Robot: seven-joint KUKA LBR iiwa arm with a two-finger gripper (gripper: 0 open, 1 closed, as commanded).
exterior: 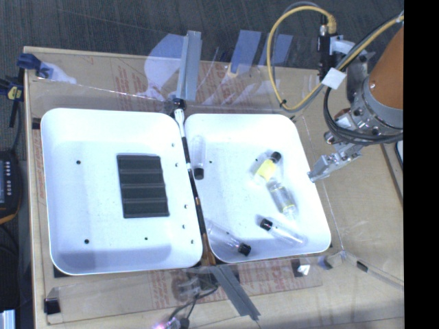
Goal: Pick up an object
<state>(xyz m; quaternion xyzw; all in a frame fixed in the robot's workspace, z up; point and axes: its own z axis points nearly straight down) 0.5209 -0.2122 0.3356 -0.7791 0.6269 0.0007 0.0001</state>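
The gripper (334, 162) hangs just outside the right bin's (226, 125) right rim, carrying nothing; whether it is spread or pressed together I cannot tell. The nearest pick looks like the clear vial (282, 197) beside the yellow bottle (266, 166), so I would come down over its middle, crossways to its length. Other vials lie along the front wall (281, 229), (230, 240) and divider (197, 157), awkwardly close to the sides, while the left bin (62, 125) holds a dark ribbed block (143, 185).
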